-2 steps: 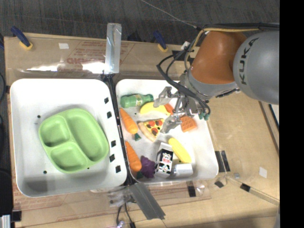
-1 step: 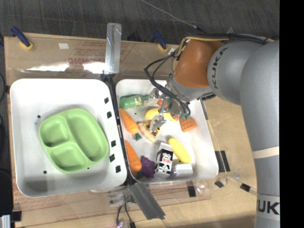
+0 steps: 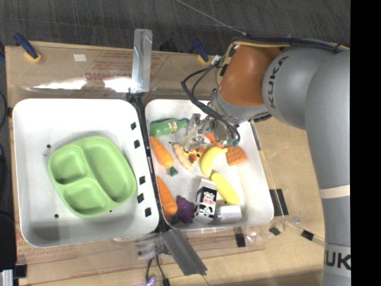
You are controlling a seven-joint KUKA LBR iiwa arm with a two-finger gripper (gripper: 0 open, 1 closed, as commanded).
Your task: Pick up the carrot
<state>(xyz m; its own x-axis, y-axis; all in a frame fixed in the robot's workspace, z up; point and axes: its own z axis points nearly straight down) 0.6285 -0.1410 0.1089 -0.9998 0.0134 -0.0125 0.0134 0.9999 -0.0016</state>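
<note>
Dark grey ribbed carpet floor (image 3: 89, 8) lies beyond the tan cardboard-covered bench top (image 3: 286, 159), well behind the tool. Blue plastic clamps (image 3: 27, 46) grip the far edge.

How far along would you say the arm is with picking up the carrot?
Nothing looks done yet: the carrot lies in the right bin near its left wall, with a second carrot below it. In hand: the gripper sits low over the toys right of it. Left: reaching the carrot, gripping and lifting.
</note>
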